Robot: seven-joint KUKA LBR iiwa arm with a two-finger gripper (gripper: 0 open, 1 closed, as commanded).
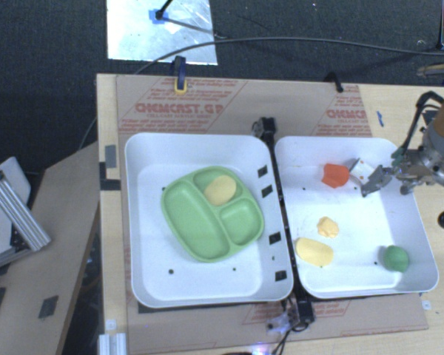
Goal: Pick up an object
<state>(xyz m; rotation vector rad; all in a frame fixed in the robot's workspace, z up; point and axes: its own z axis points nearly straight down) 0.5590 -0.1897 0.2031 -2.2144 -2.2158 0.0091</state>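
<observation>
In the right bin (411,220) lie an orange block (336,174), a small pale yellow piece (327,227), a larger yellow lump (314,252) and a green ball (396,258). My gripper (368,179) reaches in from the right and hovers just right of the orange block, over the bin's back part. Its fingers are spread apart, one pale tip toward the block, one grey tip lower. Nothing sits between them.
The left bin (144,220) holds a green divided plate (207,213) with a yellow item (220,190) in its top compartment. A black clip strip (275,205) runs between the bins. Cardboard lies under both bins.
</observation>
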